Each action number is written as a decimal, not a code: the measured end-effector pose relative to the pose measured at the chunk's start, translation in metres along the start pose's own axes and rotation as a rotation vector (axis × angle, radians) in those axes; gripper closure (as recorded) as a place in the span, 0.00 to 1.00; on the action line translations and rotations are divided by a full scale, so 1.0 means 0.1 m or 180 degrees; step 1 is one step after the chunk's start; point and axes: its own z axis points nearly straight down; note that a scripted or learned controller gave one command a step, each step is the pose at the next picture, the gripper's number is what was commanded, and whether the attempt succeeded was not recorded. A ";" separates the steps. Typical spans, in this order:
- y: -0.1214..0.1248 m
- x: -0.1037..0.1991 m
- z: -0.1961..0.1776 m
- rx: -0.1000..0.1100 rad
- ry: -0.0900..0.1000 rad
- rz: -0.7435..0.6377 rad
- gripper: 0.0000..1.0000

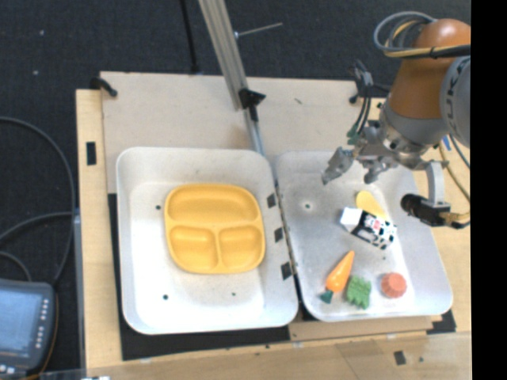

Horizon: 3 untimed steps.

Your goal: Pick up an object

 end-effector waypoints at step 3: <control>0.01 0.06 1.14 0.0017 -0.0003 -0.0001 0.00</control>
